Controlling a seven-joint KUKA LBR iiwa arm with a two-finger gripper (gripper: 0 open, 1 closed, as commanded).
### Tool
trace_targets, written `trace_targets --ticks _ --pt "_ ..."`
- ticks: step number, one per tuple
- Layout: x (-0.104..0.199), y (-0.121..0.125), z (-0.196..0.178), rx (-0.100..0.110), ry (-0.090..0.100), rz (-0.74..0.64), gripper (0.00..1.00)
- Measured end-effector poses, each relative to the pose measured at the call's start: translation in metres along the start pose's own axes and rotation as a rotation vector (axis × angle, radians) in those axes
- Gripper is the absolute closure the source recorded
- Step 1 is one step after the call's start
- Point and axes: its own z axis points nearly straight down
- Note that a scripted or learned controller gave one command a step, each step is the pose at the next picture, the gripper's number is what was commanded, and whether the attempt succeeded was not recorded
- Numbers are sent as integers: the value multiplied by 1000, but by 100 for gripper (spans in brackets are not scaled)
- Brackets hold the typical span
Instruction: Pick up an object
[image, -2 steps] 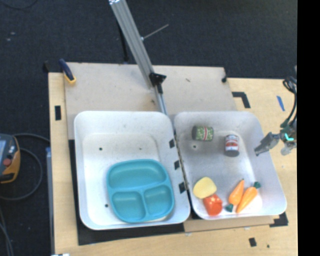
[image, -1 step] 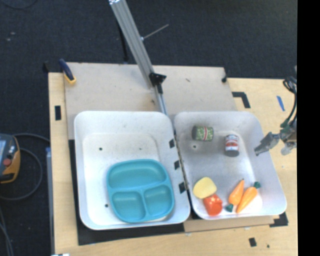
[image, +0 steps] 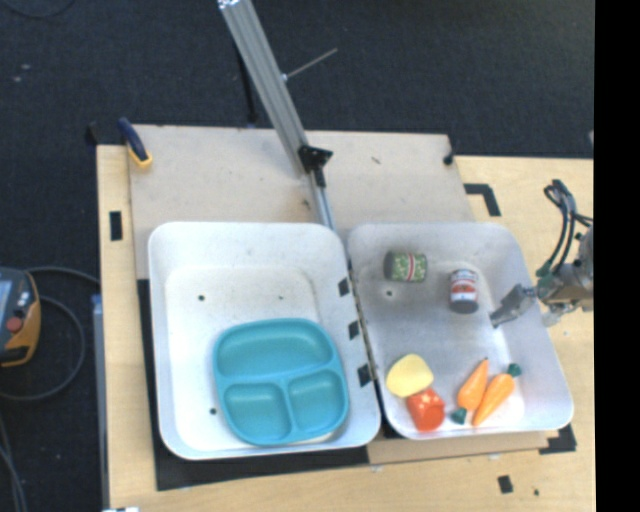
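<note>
At the right bin's (image: 530, 300) right rim the gripper (image: 512, 303) is mostly cut off (whether it is open I cannot tell). Two cans (image: 407, 266), a lemon (image: 409, 375), a tomato (image: 426, 409) and carrots (image: 485, 393) lie inside.

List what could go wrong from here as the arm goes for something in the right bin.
1. The yellow piece, the red piece and the two carrots lie bunched near the front rim of the right bin; a grab there may catch two or nudge neighbours.
2. The green can lies on its side and might roll away.
3. The gripper sits at the bin's right edge, so it may clip the red-and-white can when moving in.
</note>
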Motion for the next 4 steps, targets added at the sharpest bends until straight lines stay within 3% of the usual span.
trace_targets --ticks 2,3,4 --pt "13 7 115 0 0 3 0" --pt "12 9 100 -9 -1 5 100" --pt "17 19 45 -12 -2 -4 100"
